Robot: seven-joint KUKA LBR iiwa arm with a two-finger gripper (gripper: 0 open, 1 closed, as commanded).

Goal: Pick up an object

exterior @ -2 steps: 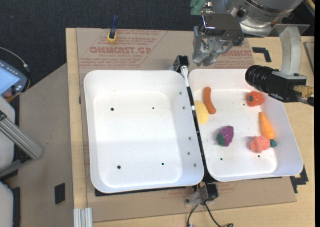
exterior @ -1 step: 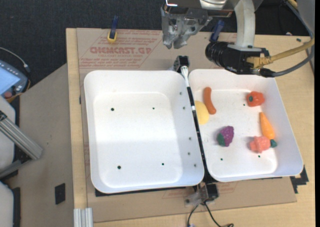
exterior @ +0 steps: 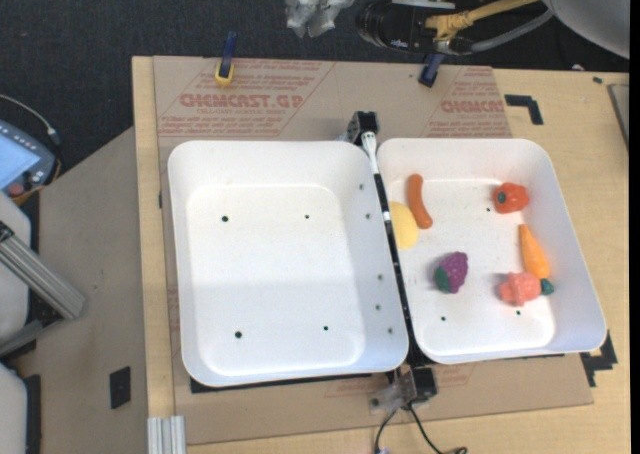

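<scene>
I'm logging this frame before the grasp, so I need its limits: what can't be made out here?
- Gripper: blurred and cut by the top edge of the camera view; finger state unreadable.
- Yellow toy: sits against the right bin's left wall; too small to identify.
- Pink toy: too small to tell whether it touches the carrot.
</scene>
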